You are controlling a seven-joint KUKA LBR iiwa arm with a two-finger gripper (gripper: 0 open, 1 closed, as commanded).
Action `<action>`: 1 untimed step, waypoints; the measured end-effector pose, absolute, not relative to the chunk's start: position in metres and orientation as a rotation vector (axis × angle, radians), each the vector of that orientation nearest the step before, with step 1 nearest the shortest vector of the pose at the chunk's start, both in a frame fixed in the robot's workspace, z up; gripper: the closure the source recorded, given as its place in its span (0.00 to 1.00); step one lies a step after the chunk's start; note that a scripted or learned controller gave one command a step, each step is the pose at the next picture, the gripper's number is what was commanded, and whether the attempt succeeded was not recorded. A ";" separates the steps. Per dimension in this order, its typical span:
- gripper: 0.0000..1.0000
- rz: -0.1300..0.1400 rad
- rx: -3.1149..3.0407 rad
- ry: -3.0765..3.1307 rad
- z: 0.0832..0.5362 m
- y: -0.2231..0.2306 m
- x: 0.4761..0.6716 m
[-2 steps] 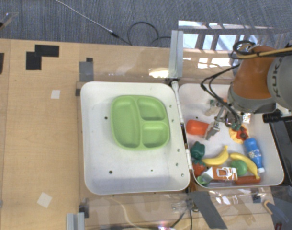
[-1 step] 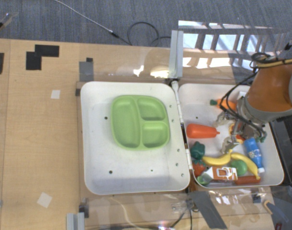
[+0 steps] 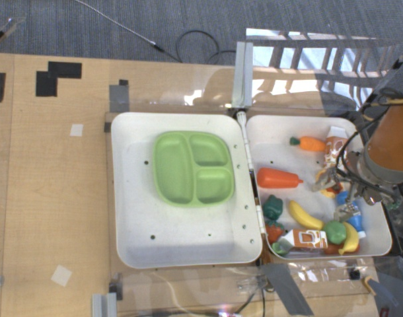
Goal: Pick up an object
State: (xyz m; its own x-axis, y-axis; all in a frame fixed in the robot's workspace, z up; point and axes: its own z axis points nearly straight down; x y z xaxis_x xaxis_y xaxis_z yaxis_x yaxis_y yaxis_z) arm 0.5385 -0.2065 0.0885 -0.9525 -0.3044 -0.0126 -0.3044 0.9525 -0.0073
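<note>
My gripper point(image 3: 336, 194) hangs low over the right side of the right bin point(image 3: 281, 125), under the orange band of the arm point(image 3: 392, 140). It is among the toys there, above a small yellow piece point(image 3: 329, 191) and a blue item point(image 3: 355, 220). An orange carrot point(image 3: 278, 178) lies left of it, and a smaller carrot point(image 3: 310, 144) lies toward the back. A banana point(image 3: 304, 215), a green ball point(image 3: 335, 231) and a brown and white carton point(image 3: 303, 240) lie toward the front. Nothing shows as lifted.
The left bin point(image 3: 132, 236) holds a green divided plate point(image 3: 193, 168). A dark green toy point(image 3: 273, 207) sits by the divider wall. A second yellow banana point(image 3: 351, 239) and a white carton point(image 3: 334, 148) crowd the right bin's edges. Cables trail from the arm.
</note>
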 end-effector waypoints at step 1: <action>1.00 -0.010 -0.481 3.082 0.100 -0.206 0.543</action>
State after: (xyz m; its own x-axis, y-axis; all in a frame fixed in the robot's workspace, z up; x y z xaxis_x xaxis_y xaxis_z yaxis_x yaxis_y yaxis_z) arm 0.5428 -0.2057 0.0996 -0.9522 -0.3046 -0.0209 -0.3045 0.9525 -0.0099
